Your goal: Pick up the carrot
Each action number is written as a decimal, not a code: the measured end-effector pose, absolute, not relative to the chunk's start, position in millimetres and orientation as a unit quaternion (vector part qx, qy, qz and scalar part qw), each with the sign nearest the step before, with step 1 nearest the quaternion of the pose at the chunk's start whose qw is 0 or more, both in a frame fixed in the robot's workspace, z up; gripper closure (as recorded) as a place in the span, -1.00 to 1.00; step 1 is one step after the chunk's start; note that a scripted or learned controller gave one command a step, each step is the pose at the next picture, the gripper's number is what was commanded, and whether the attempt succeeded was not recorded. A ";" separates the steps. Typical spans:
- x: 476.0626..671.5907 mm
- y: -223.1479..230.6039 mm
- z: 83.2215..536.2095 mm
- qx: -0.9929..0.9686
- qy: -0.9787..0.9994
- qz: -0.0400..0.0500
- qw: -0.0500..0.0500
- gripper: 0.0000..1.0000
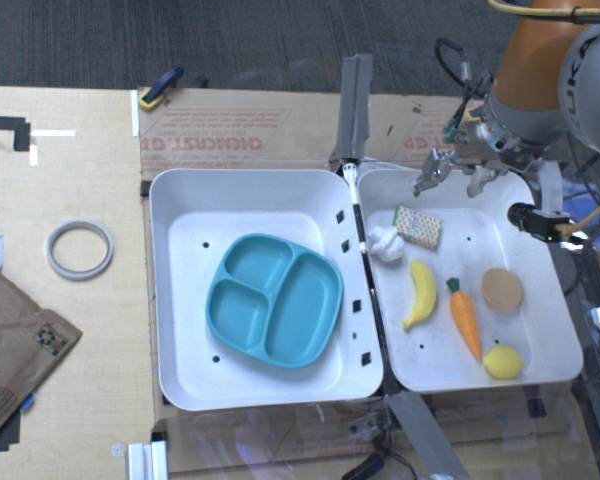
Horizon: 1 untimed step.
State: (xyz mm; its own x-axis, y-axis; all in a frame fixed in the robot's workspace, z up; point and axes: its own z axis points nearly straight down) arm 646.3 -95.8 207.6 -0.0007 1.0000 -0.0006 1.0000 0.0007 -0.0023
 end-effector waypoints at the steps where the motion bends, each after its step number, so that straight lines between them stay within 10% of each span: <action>1: 562.3 -117.9 91.6 -0.703 -0.712 0.000 0.000 -1.00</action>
State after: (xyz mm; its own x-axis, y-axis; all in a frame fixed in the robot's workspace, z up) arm 562.3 -117.9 91.6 -0.0128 0.9999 0.0000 0.9999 0.0128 -0.0009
